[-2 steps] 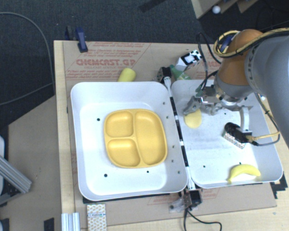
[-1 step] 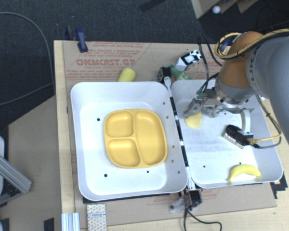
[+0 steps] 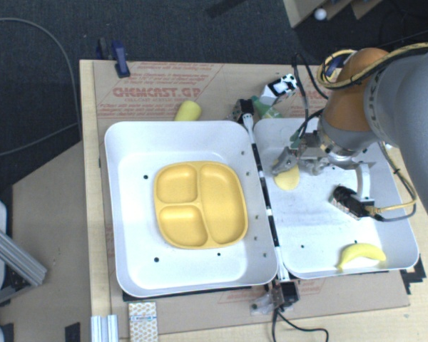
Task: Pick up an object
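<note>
The bench [image 3: 93,162] carries two shallow white bins side by side. The left bin [image 3: 128,212] holds a yellow divided plate [image 3: 200,204], three compartments, lying flat near its middle. The right bin [image 3: 321,248] is where the grey arm [image 3: 406,98] reaches in, its orange band [image 3: 349,95] above the wrist.

The gripper [image 3: 289,164] hangs low over the upper-left part of the right bin, close to the wall shared with the left bin. Whether it is spread or closed I cannot tell — the wrist hardware covers that area.

Just below the gripper lies a small pale yellow object [image 3: 288,180], rounded, touching or nearly touching the gripper tip; I see nothing clamped on it. It looks like a light plastic toy piece: probably stiff, smooth and a bit slippery, not fragile. Its outline is close to round, so no clear long axis shows; a pinch across its widest middle seems best.

Near the lower right corner lies a yellow banana-shaped piece [image 3: 362,255] — curved, its long axis running roughly left to right, ends dipping toward the front wall. Likely light too; take it across the middle of the curve.

A small yellow cylinder [image 3: 188,110] sits on the bench above the left bin.
</note>
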Motion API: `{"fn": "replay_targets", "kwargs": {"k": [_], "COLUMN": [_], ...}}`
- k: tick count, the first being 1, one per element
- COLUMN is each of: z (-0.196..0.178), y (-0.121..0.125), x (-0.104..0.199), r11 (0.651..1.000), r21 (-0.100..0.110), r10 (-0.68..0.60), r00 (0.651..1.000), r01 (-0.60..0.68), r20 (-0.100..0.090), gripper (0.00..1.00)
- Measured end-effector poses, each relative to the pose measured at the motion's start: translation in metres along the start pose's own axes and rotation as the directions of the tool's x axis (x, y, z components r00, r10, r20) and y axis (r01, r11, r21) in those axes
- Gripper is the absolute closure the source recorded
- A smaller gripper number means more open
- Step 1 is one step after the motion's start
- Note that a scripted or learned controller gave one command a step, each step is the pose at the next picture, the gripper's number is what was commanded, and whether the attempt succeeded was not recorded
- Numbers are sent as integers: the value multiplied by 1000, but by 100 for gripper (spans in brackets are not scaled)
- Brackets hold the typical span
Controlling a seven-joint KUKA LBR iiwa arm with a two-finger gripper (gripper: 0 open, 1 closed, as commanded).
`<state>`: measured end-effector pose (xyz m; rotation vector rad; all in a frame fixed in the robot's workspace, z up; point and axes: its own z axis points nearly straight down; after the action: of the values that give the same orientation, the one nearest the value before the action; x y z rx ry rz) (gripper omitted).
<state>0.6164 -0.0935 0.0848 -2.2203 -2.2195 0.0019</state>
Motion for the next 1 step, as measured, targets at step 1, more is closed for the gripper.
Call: {"fn": "replay_targets", "kwargs": {"k": [1], "z": [0], "y": [2], "x": [-1], "r11": [1000], "r21": [-3], "r10": [-1], "r00": [1000], "r01": [1], "r20": [1], "gripper": [0]}}
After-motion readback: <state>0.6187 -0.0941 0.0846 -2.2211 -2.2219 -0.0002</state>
